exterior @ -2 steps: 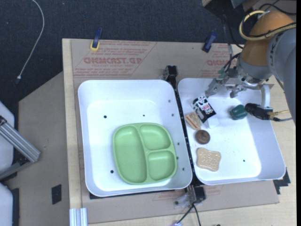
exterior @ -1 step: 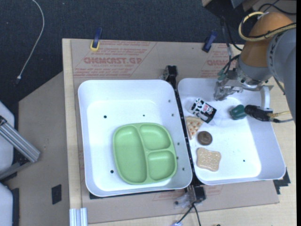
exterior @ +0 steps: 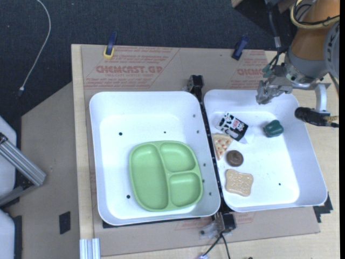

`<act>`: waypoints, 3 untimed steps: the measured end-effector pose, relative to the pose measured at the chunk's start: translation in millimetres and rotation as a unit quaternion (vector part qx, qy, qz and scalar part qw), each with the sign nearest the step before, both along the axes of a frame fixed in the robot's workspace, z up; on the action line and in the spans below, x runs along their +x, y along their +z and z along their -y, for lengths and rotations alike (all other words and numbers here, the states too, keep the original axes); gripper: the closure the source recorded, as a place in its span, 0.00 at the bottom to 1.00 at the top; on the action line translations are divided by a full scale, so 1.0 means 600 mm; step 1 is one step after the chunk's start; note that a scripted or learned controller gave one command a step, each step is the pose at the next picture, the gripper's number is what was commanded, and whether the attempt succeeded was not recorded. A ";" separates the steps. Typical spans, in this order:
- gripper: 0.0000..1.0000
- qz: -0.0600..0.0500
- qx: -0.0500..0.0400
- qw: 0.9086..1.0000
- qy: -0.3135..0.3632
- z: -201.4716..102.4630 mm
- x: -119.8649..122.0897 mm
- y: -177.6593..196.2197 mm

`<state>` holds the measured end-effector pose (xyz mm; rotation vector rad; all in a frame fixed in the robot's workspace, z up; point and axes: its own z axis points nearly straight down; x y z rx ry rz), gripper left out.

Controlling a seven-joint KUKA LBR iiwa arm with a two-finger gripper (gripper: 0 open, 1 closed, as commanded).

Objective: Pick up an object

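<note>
Grey arm, end effector lowered

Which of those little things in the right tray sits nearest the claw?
The dark green piece, just below the claw; the others lie farther left.

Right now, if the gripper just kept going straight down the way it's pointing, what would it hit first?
Probably the bare floor of the right white bin near its far edge. The gripper hangs above that spot, with the small dark green block and the black-and-white packet lying off to the side, though depth is hard to judge.
</note>
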<state>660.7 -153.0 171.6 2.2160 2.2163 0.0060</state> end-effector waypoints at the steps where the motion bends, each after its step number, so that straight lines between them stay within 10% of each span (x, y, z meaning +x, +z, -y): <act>1: 1.00 0.000 0.000 1.000 0.001 0.000 0.003 0.091; 3: 1.00 -0.005 0.003 1.000 0.003 -0.096 0.009 0.127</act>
